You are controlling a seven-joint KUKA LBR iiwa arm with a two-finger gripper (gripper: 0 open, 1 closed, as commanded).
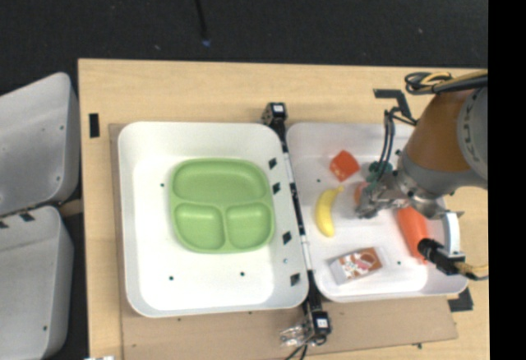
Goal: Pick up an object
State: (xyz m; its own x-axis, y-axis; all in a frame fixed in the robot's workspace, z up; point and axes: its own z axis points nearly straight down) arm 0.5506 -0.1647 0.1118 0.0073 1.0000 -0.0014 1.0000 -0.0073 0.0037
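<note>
Even, diffuse overhead light fills the scene. The two shallow white plastic bins [205,284] look bright, nearly washed out, with faint shadows along their walls. The dark floor above the pale wooden bench [189,91] swallows detail. The picture is soft and slightly grainy throughout.

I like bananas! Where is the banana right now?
The banana lies in the right bin, near its left wall. An orange block is just above it in the picture, a small packet below it, and the gripper close on its right.
</note>
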